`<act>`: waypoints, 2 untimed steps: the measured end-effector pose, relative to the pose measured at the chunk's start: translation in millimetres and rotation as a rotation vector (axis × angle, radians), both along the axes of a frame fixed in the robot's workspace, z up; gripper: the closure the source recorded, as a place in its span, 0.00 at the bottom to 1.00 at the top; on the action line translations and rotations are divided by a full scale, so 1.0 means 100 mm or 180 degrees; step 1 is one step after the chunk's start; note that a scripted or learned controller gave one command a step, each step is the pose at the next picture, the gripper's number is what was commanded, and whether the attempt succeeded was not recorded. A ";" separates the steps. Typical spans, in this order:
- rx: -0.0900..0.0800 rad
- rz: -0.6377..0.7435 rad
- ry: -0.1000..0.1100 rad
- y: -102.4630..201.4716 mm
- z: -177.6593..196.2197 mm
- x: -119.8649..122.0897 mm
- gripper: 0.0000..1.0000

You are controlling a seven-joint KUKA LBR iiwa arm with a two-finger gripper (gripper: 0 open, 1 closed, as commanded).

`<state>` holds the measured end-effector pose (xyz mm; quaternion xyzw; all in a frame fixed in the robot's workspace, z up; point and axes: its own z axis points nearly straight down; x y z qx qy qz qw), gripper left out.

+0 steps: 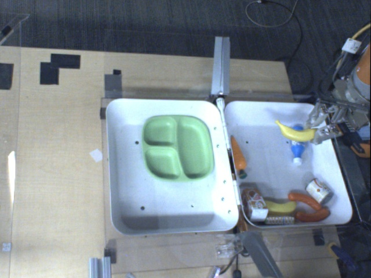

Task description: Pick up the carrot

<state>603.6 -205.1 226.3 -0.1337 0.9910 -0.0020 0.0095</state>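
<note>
**Me:** Right, I've got the carrot point(236, 154) lying flat in the right bin point(339, 172), pressed along its left wall at about nine o'clock from the bin's middle, orange body pointing to twelve, green stub to six.

**Spotter:** And the arm?

**Me:** The gripper point(322, 122) is over at the bin's one o'clock corner, just above the yellow banana point(294, 132) and the blue-capped tube point(297, 151). I can't tell from here whether the jaws are released or clenched, and I can't confirm anything between them.

**Spotter:** How will the carrot handle?

**Me:** I'd judge it a light, stiff, smooth plastic toy, so it's likely to roll or squirt out. I'd pinch across the thick middle. The wall is the trouble: one finger has little room on that side, so I might nudge it clear first.
</note>
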 end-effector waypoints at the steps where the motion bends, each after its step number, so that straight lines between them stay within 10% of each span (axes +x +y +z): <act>1: 0.0008 -0.0521 0.0023 0.01 -0.16 0.16 1.00; 2: 0.0019 -0.1286 0.0015 0.01 -0.06 0.68 1.00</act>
